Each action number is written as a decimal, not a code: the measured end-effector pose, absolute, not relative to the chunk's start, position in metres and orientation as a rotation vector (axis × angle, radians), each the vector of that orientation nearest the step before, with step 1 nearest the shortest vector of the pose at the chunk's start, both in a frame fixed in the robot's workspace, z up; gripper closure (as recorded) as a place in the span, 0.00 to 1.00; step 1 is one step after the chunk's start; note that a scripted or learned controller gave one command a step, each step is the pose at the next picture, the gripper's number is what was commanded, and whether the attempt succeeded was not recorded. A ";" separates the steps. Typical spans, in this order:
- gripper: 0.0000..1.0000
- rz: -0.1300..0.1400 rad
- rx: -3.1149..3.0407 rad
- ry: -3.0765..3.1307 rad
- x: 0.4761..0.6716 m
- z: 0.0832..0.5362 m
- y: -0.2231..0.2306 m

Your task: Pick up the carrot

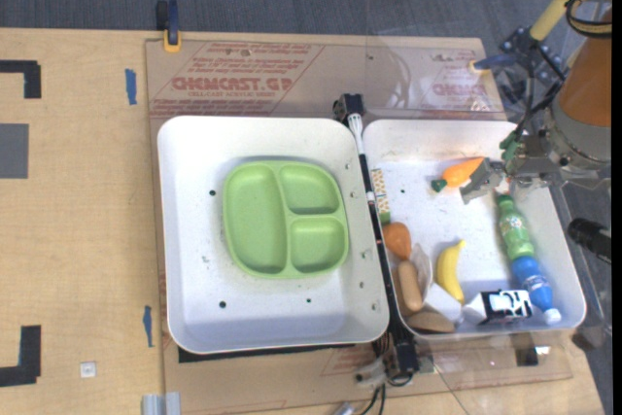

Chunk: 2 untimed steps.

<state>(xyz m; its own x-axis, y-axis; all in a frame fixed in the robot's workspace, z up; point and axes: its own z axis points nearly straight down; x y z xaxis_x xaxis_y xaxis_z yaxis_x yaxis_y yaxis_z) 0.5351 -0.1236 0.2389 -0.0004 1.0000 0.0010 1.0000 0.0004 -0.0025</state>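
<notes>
There are two white bins on the table (pixel 78 209), side by side. The left bin (pixel 185 160) holds one green plate (pixel 287 219) with three sections. The plate sits in the middle, with open white floor all around it.

The right bin (pixel 408 146) holds more things. There is one carrot (pixel 459 174), orange with a green end. It lies in the far part of this bin, near the middle. There is one banana (pixel 450 269) in the near part. There is one plastic bottle (pixel 522 253) with a green label and a blue label, lying along the right wall. There is one small black and white box (pixel 505 303) by the near wall. Two brown, bread-like things (pixel 403 262) lie by the left wall, one round and one long.

The gripper (pixel 483 180) is low in the right bin, just to the right of the carrot. Its grey tip looks very close to the carrot's orange end, maybe touching it. I cannot tell how far open the gripper is, and I cannot see the carrot held in it.

The far left corner of the right bin is open white floor. There is also open floor between the carrot and the banana. The near part is crowded.
</notes>
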 end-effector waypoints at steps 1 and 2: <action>0.00 0.008 -2.273 -2.161 0.613 0.146 -0.157; 0.00 -0.034 -2.688 -1.547 0.650 0.090 -0.165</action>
